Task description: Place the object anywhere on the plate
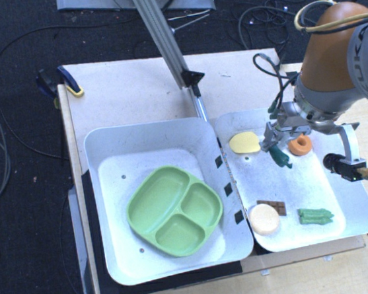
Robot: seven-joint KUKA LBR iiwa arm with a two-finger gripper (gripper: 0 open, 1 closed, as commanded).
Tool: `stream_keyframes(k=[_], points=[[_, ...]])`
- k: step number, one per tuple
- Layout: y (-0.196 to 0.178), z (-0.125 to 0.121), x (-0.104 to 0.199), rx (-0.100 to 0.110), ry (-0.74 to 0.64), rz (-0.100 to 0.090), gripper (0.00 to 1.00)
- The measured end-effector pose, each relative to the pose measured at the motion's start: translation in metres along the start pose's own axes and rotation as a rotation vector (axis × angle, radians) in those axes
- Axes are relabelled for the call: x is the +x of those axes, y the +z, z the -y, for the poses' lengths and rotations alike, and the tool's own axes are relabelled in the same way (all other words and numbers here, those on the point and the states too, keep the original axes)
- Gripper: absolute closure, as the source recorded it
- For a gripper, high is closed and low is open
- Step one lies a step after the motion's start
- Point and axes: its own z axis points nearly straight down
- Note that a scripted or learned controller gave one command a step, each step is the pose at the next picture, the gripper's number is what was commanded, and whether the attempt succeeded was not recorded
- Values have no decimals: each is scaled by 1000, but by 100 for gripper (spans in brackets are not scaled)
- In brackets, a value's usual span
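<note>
A light green plate with three compartments lies in the left bin. In the right bin lie a yellow lemon-shaped piece, an orange ring-shaped piece, a cream round piece against a small brown block, and a green piece. My gripper hangs low over the right bin's upper part, between the yellow piece and the orange ring. Its teal-tipped fingers point down to the bin floor. I see nothing between them.
A slanted metal pole crosses above the bench and ends near the bins' shared wall. Cables lie on the dark floor behind. A black connector on the arm hangs over the right bin's right side.
</note>
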Motion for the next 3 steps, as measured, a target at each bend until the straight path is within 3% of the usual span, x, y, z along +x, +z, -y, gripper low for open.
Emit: stream_keyframes(k=[2,3], points=[[-14,-18,116,-1,-2,-2,100],[2,-28,169,0,-3,-1,100]])
